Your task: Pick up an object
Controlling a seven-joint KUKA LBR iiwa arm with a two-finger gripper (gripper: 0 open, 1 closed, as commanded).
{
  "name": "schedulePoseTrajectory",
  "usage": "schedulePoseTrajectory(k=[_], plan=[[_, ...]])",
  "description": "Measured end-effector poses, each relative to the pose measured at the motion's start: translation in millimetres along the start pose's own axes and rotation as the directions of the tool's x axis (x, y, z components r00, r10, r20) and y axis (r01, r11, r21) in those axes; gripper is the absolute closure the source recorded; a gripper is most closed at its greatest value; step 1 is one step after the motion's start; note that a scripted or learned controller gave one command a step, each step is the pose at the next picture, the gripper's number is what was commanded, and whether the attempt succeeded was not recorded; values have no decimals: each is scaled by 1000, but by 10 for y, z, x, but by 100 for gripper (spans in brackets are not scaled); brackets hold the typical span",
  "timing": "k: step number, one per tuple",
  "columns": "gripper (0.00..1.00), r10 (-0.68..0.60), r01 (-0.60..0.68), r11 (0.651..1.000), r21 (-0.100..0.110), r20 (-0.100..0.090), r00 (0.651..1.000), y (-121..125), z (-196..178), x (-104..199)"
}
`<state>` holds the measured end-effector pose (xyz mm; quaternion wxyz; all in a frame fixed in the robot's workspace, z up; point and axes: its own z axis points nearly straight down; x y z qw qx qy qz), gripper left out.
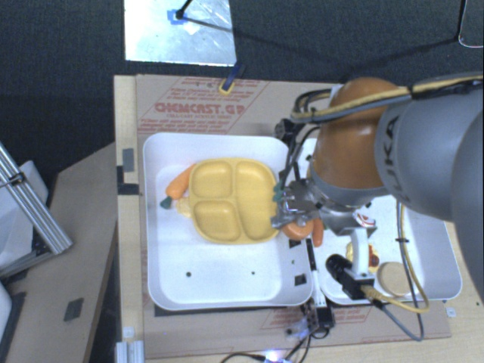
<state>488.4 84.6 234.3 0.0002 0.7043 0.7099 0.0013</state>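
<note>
Orange piece [296,231]: you'll see it at the wall between the two bins, just below and right of the gripper. It looks to be touching the gripper body, but contact isn't clear.
Gripper [283,209]: over the right edge of the left bin [219,286], right at the yellow plate's rim. You can't tell from this angle whether it is apart, together or clamped on anything.
Yellow plate [227,200]: three compartments, lying flat in the upper middle of the left bin.
Carrot [178,182]: toy, slanted, against the plate's upper-left edge with its green end pointing down-left.
Right bin [439,271]: largely covered by the arm [431,157]. A tan disc [393,277] sits near its front wall, with a white-and-red item [361,249] just left of it, too small for you to identify.
Arm detail: the orange band [355,142] sits above the divide between the bins.
Surface: both bins rest on a brown cardboard sheet [197,108] with red print, which lies on a pale bench top [83,218].
Room: dark carpet [60,66] surrounds the bench. A shiny silver square [162,21] lies behind the cardboard, and an aluminium rail [34,210] slants at your far left.
</note>
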Motion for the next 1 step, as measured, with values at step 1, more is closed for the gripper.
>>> schedulePoseTrajectory(k=[1], plan=[[100, 2, -2, 1000, 3, 2, 1000, 62, 178, 45]])
